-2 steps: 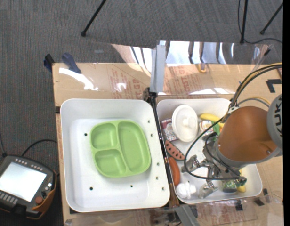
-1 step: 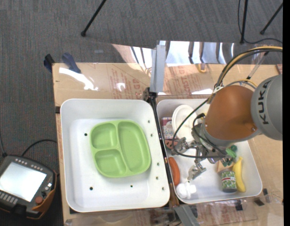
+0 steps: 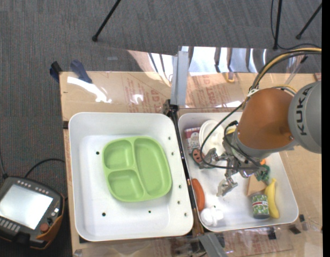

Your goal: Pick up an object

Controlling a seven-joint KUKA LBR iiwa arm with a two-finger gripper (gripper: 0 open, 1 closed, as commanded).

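The arm (image 3: 272, 122) reaches in from the right and hangs over the right bin (image 3: 291, 197), its orange band covering much of that bin's far half. The gripper (image 3: 227, 185) points down near the bin's middle. Its fingers are spread a little, and nothing sits between them; the tips hover over bare white floor.

Along the right bin's left wall lies a red sausage (image 3: 199, 194), and just below it, at the near left corner, a white ball-like piece (image 3: 211, 216). By the right wall a banana (image 3: 271, 198) stands lengthwise, touching a small dark green can (image 3: 260, 205) on its left. A tan block (image 3: 255, 185) rests just above the can. At the far left corner a white cup (image 3: 209, 130) and a red-labelled packet (image 3: 193, 136) sit partly under the arm.

The left bin (image 3: 79, 143) carries a green divided plate (image 3: 137, 168) near its middle, lying flat.

On the floor, off the bench's near left corner, rests a pendant (image 3: 25, 210) with a screen.
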